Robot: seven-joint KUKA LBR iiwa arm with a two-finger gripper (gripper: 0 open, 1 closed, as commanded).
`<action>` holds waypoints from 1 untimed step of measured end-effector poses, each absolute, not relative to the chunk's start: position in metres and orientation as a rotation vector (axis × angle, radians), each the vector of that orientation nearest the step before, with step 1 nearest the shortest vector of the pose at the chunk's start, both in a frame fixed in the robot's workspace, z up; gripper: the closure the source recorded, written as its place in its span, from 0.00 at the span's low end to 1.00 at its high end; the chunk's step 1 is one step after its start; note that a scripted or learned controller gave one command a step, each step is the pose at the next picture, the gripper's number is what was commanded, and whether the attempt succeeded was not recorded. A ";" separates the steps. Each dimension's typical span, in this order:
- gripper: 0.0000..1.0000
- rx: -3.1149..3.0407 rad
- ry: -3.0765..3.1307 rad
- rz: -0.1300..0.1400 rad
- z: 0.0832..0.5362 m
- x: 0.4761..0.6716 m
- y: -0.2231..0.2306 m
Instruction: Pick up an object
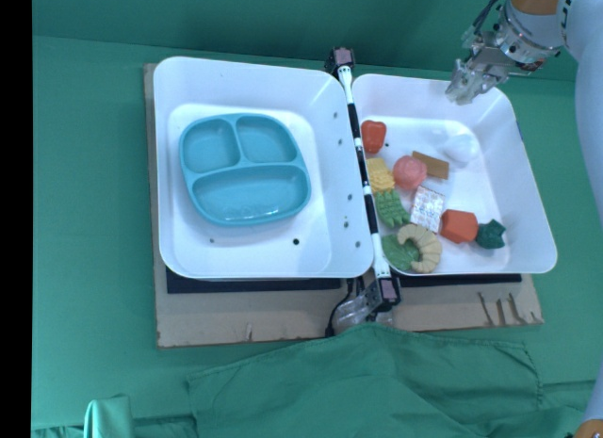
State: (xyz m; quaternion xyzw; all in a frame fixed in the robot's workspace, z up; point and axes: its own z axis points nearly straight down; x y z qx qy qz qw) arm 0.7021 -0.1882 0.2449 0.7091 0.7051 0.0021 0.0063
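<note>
The camera view is bordered along its lower edge by a crumpled green cloth [377, 384], lying on the green bench [85, 238]. Just above it, a sheet of brown cardboard [236, 318] is seen under two white bins set side by side.

In the left bin [188, 83], a blue divided plate [245, 168] with three compartments is held at centre left of the frame. The right bin [528, 229] is filled with small toy foods. Nearest the lower edge of that bin, a tan and green ring-shaped piece [415, 248] is found beside the divider, and to its right an orange piece [459, 225] is seen touching a dark green piece [490, 234]. Above these, a white patterned packet [427, 208] and a green piece [391, 208] are placed, with a yellow piece [380, 176] close to the divider. A pink round piece [409, 171] lies just beside a brown flat piece [431, 164]. Further up, a red piece [374, 135] sits near the divider, and a white object [459, 147] rests toward the bin's right side.

At the upper right of the frame, the gripper [465, 88] is hung over the far rim of the right bin, apart from all the toys. Nothing is seen between the jaws; whether they are wide or narrow cannot be told.
</note>
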 end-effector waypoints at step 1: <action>1.00 2.210 2.210 0.015 0.355 0.702 -0.167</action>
